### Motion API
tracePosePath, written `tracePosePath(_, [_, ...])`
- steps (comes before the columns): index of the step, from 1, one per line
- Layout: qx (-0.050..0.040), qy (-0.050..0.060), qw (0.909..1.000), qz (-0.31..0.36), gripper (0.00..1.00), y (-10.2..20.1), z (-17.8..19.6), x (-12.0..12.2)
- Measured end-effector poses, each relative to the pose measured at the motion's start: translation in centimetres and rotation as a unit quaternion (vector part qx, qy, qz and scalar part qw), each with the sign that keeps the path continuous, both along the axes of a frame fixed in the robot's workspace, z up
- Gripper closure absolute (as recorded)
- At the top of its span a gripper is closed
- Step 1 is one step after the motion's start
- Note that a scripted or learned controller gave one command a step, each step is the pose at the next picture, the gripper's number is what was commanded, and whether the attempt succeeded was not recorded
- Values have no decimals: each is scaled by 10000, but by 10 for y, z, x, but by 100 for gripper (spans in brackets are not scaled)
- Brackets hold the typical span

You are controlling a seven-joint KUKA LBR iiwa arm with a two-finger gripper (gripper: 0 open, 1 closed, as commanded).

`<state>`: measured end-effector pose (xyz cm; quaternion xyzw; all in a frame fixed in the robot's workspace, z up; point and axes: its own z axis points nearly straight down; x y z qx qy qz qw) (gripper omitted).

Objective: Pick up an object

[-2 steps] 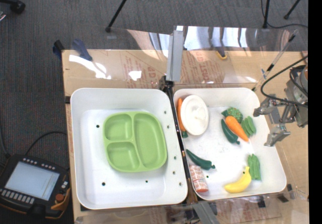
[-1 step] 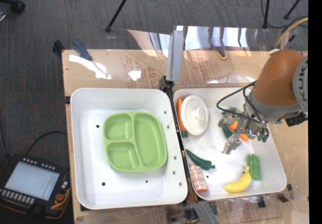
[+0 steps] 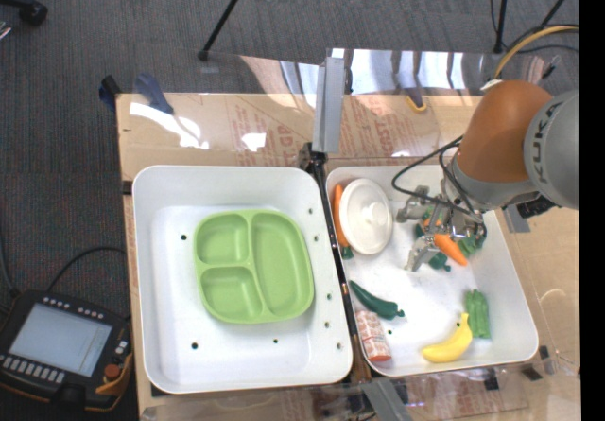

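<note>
Since the claw point(image 3: 430, 241) is low in the right bin point(image 3: 515, 315), right over the toy carrot point(image 3: 452, 249) with the dark green piece point(image 3: 437, 261) beside it, the step in hand looks like closing on the carrot; whether the jaws are spread or pinched, or have anything between them, I cannot tell, because wrist and cables blur that spot. To do it well, the claw should straddle the carrot across its narrow width, not along its length; the green piece touching it may get caught too, so a centred descent matters; lift straight up, slowly, and check that the carrot comes with it. Other choices lie apart: a white lidded bowl point(image 3: 366, 215) to the left, a dark green cucumber point(image 3: 375, 300), a banana point(image 3: 448, 343) by a green vegetable point(image 3: 478, 313) near the front wall. The left bin point(image 3: 161, 192) bears a green divided plate point(image 3: 253, 265); both bins rest on the surface point(image 3: 236, 131).
</note>
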<state>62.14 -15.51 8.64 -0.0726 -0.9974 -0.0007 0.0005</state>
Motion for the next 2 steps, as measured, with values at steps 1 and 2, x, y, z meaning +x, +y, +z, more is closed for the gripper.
tracePosePath(1, [-6, -12, 10000, 24, 0, 8, 2, -21])
tracePosePath(2, [-7, -31, 10000, 81, 100, 11, 13, -19])
